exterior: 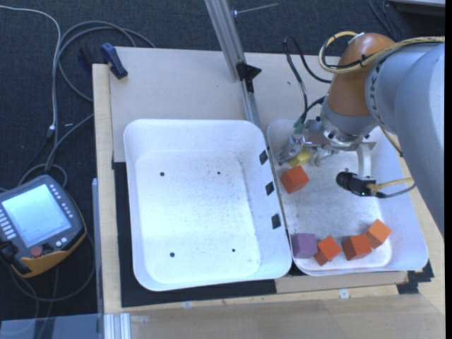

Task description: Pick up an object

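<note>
Two shallow white bins side by side on the tabletop (176,83). Left bin (141,136) speckled with dark dots. Right bin (402,224) holding the blocks. Grey arm (417,83) reaching in from the right, orange band (353,76) above the wrist, end effector (302,147) low over the far left corner of the right bin. Opening of the end effector not discernible from this angle; cannot tell whether anything is clamped. Yellow block (300,158) directly under the end effector, partly hidden, touching or just below it. Orange block (294,179) just beside the yellow one, toward the near side, resting on the bin floor. Along the near edge of the right bin, a row: purple block (305,244), small orange block (328,248), red-orange block (357,246), another orange block (379,232) at the right end, all close together. Black cable plug (351,183) dangling over the bin centre. Metal post (226,27) rising behind the bins. Blue clamp (113,58) at the far left tabletop corner. Pendant (39,224) with lit screen on the floor at left.
</note>
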